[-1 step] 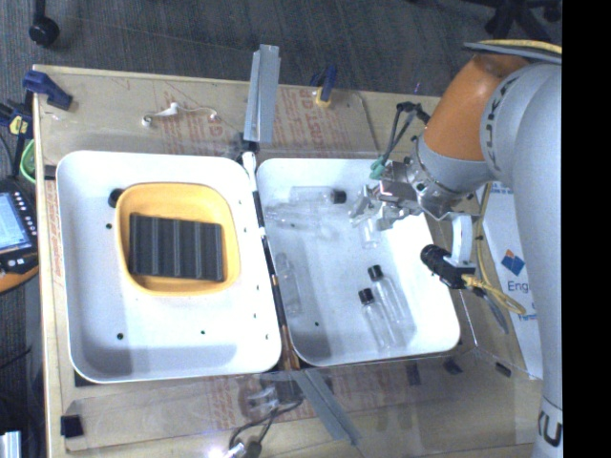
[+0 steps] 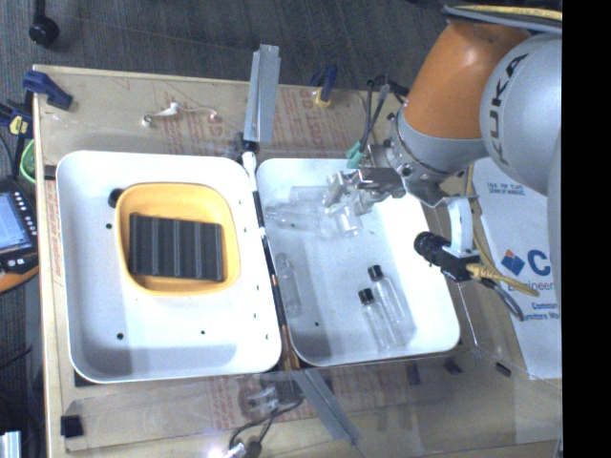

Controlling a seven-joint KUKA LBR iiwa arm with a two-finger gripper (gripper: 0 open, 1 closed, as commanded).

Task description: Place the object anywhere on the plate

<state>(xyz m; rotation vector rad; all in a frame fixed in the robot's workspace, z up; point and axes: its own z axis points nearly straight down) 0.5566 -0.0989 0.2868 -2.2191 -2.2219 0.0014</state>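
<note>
A yellow plate [image 2: 172, 199] lies in the left bin [image 2: 86, 332], and a dark grey ridged block [image 2: 179, 247] rests on it. My gripper [image 2: 347, 191] hangs low over the far part of the right bin [image 2: 434, 327], right above a crumpled clear plastic piece [image 2: 304, 209]. I cannot make out whether it touches or holds that piece. Two clear vials with black caps [image 2: 385, 305] lie side by side in the near right part of the same bin. A clear tube [image 2: 289, 285] lies along its left wall.
A grey metal bar [image 2: 261, 93] stands at the back between the bins. Cables and a black connector [image 2: 434, 249] hang from the arm over the right bin's right edge. Papers [image 2: 520, 256] lie to the right of the bench.
</note>
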